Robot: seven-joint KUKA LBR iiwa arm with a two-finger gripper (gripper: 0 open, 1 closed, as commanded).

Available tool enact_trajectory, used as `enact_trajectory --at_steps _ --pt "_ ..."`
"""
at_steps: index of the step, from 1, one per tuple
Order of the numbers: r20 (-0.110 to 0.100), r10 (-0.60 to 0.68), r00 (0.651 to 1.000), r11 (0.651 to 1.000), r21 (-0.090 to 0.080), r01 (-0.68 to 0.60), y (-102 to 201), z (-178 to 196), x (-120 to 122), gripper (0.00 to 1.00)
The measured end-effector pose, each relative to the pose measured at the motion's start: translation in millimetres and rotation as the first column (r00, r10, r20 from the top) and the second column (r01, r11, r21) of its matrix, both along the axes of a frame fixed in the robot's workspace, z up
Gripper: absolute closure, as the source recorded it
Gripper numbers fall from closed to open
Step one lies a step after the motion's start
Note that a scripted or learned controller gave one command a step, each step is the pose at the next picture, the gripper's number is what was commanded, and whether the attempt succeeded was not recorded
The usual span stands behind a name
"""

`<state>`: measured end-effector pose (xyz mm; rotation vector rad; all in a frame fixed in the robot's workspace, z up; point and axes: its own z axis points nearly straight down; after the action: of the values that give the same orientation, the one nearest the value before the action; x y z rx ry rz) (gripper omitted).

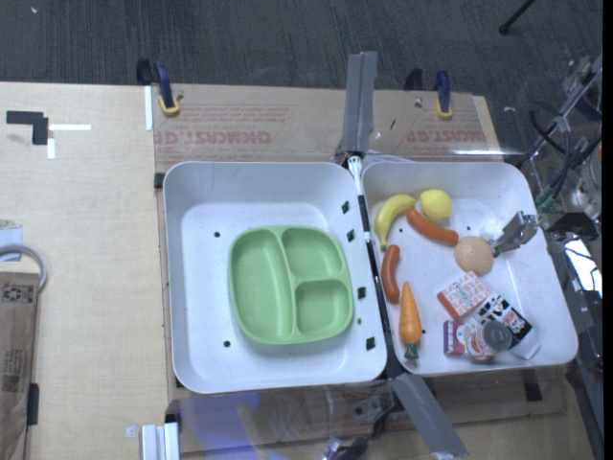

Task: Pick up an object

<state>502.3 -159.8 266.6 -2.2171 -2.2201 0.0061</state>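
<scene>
Low over the right bin (565, 338), the gripper (515, 233) reaches in from the right at a slant, its fingers slightly spread and pinching nothing. Just left of it lies a tan ball (472, 255), beside the sausages and banana (390, 214).

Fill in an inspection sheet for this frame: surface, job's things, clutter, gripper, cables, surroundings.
Surface: two white bins side by side, left bin and right bin, on a wooden bench.
Job's things: right bin holds a banana, lemon, two sausages, carrot, beige ball, and small cartons. Left bin holds a green divided plate.
Clutter: brown paper bag at the bench's left edge.
Gripper: gripper low in the right bin beside the beige ball; no object seen between its fingers.
Cables: dark cables at the right.
Surroundings: two clamps on the bench's far edge; dark floor beyond.
</scene>
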Motion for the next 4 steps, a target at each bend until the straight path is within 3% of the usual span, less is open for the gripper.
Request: enact_trajectory --at_steps 1,2,3,4 --pt "0.000 0.074 0.997 0.997 0.001 -0.074 19 -101 17 0.00" --pt "0.008 0.184 0.983 0.983 0.001 -0.184 -24 -172 0 0.00" --pt "0.014 0.182 0.983 0.983 -0.005 -0.182 -25 -163 3 1.00" --pt "0.004 0.233 0.972 0.972 0.000 -0.233 45 -77 0 1.00"
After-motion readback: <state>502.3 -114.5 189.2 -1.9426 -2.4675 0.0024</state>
